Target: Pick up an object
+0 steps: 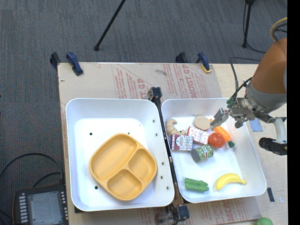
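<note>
Judging from how things lie, the pick is not yet done: nothing sits between the fingers, and every object rests on a bin floor. Nearest in the right bin (255, 161) lie a green pepper-like piece (196, 185) and, to its right, a yellow banana (229, 181), both well apart from the claw. Farther back a small green-labelled can (202, 153) lies on its side, with a red-and-white carton (182, 143) to its left and a second such packet (198, 136) behind it. Just right of the can a red tomato (216, 140) touches an orange carrot-like piece (222, 133), and farther still a tan round cookie-like piece (202, 123) and a pale croissant shape (171, 126) sit near the bin's far-left part. The claw (220, 118) hangs at the bin's far right, fingers seemingly parted (hard to be sure at this slant), just above the carrot and tomato, which look like the likeliest targets. What remains, I judge, is descent, closing and lift. The left bin (75, 125) holds a yellow divided plate (123, 166).
</note>
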You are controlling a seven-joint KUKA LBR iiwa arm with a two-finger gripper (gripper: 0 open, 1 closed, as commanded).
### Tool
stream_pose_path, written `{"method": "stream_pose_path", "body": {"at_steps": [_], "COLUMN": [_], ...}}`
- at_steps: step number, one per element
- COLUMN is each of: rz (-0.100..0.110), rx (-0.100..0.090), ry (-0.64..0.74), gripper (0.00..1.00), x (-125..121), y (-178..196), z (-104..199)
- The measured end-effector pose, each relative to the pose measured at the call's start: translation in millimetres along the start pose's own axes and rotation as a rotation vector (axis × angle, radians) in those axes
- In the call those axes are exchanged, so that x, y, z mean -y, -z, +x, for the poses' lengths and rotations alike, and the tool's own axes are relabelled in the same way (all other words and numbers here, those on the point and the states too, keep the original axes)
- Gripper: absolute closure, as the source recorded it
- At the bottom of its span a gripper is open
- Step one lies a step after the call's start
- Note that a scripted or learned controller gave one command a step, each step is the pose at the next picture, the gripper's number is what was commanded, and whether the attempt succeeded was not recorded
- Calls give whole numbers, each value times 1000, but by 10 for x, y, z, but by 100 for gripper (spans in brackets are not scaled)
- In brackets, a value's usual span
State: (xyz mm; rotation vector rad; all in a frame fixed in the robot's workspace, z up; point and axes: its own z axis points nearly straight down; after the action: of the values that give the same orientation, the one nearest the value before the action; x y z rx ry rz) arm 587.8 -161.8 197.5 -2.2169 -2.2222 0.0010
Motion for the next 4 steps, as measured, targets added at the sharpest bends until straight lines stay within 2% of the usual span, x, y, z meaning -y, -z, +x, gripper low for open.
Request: {"method": "stream_pose_path", "body": {"at_steps": [1, 2, 3, 4], "rz": [-1, -1, -1, -1], "rx": [1, 0, 0, -1], "ry": [-1, 1, 1, 1], "gripper": [0, 100, 0, 100], "x": [-486, -490, -489, -491], "y": [-997, -893, -895, -794], "z": [86, 89, 90, 87]}}
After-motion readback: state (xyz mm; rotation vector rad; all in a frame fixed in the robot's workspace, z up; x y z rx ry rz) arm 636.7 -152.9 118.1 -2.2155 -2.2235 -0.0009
